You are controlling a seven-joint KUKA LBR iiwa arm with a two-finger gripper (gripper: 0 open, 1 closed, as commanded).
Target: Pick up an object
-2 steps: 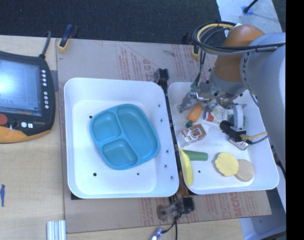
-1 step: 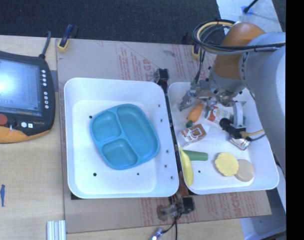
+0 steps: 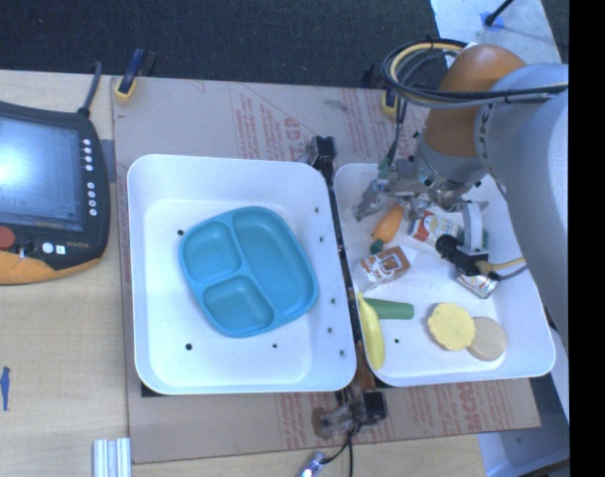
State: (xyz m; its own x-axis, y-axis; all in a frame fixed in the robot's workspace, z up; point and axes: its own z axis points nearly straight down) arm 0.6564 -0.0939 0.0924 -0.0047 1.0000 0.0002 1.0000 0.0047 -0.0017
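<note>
My gripper [image 3: 385, 207] hangs over the far left part of the right bin [image 3: 521, 366], open, with its fingers spread. An orange carrot-shaped piece [image 3: 386, 226] lies just under and between the fingertips, resting on the bin floor. A small brown and white packet [image 3: 384, 264] lies just in front of it. Further forward are a green piece [image 3: 393, 310], a yellow banana [image 3: 371, 334] along the bin's left wall, a yellow round piece [image 3: 448, 325] and a tan disc [image 3: 489, 339].
The left bin [image 3: 153, 366] holds a blue divided plate [image 3: 246, 269]. A white and red packet [image 3: 431, 227] and a silver piece [image 3: 478, 284] lie to the right of the gripper. A control pendant [image 3: 39, 192] rests on the bench at far left.
</note>
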